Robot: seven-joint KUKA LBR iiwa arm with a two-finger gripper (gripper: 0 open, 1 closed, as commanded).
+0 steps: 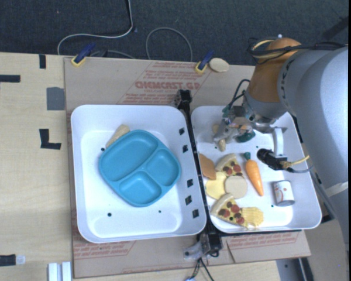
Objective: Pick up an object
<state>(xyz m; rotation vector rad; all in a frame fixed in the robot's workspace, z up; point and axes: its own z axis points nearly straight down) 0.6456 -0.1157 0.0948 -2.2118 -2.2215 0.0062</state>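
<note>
My gripper (227,134) hangs low over the upper left part of the right bin (307,212), reaching in under the orange-banded wrist. A small teal item (244,137) lies right beside it; I cannot make out whether anything is held. Just below the gripper are a pizza slice (231,165), a brown bread piece (207,167) and an orange carrot (254,177). Lower in the bin lie a round cream disc (236,185), a yellow piece (216,188), a second pizza slice (226,208), a yellow waffle-like piece (252,216) and a small white can (283,192).
The left bin (88,215) holds a blue divided plate (140,167) with a tan piece (117,135) poking out from under its upper left edge. A cream oval item (219,65) lies on the cardboard behind the bins. The arm covers the right bin's far right corner.
</note>
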